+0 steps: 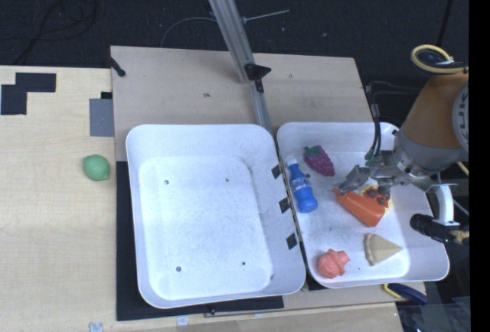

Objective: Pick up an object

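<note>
Gripper (366,183) down at the orange carrot-shaped toy (363,206) in the right white bin (429,271); finger state unclear. Nothing lifted yet.

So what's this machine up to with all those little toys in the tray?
A grey robot arm with an orange band reaches in from the right, its gripper low over an orange carrot-shaped toy in the right white bin. Nothing looks lifted yet. A blue bottle, purple grape bunch, pink lumpy toy and tan wedge lie around it.
</note>
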